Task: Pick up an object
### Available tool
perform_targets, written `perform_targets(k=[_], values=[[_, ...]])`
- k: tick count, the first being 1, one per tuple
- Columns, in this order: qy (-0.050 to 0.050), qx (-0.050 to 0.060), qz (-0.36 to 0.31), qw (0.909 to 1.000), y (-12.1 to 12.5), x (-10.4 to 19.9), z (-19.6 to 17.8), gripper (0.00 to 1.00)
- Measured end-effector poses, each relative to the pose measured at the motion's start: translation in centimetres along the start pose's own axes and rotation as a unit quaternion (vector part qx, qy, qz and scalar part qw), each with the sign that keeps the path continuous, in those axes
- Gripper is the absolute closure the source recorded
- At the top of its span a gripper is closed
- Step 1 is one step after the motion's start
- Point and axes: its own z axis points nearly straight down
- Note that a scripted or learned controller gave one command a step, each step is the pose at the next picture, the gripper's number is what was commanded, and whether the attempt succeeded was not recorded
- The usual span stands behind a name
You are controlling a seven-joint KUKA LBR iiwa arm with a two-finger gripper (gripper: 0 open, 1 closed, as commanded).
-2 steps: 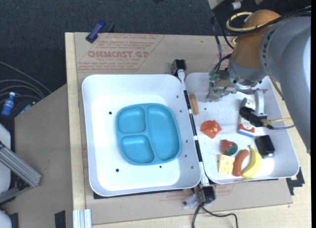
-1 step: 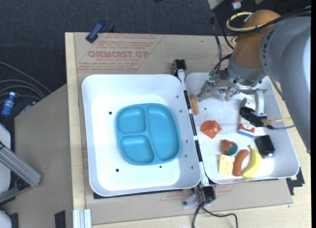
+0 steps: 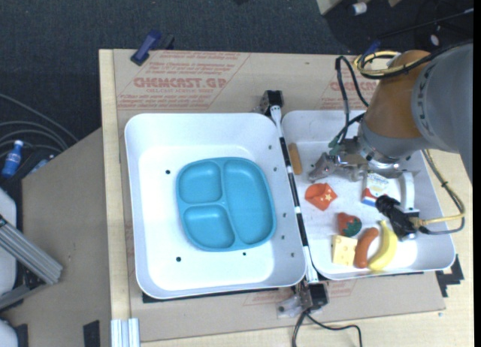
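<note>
The right bin point(image 3: 319, 129) holds several toy foods. An orange-red wedge point(image 3: 322, 195) lies near its middle, with a red and green piece point(image 3: 348, 224) just below it. Along the front sit a yellow cheese block point(image 3: 343, 250), a brown sausage point(image 3: 366, 246) and a banana point(image 3: 385, 246). A thin brown stick point(image 3: 295, 159) lies by the bin's left wall. A small white, red and blue item point(image 3: 372, 190) sits under the wrist. My gripper point(image 3: 340, 165) hangs low over the bin, just above and right of the wedge, with nothing visibly held.
The left bin point(image 3: 143, 139) carries a blue divided plate point(image 3: 224, 203). The grey arm with its orange band point(image 3: 398, 105) covers the right bin's back right. A black connector and cable point(image 3: 396, 214) hang beside the banana. A blue clip point(image 3: 145, 47) lies on the board behind.
</note>
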Motion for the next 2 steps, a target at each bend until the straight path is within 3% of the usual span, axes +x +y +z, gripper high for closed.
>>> perform_targets(k=[1,2], values=[[0.0,-0.001,0.0,1.0,0.09,0.06,-1.06,1.0],[0.0,-0.001,0.0,1.0,0.08,0.06,-1.03,0.0]])
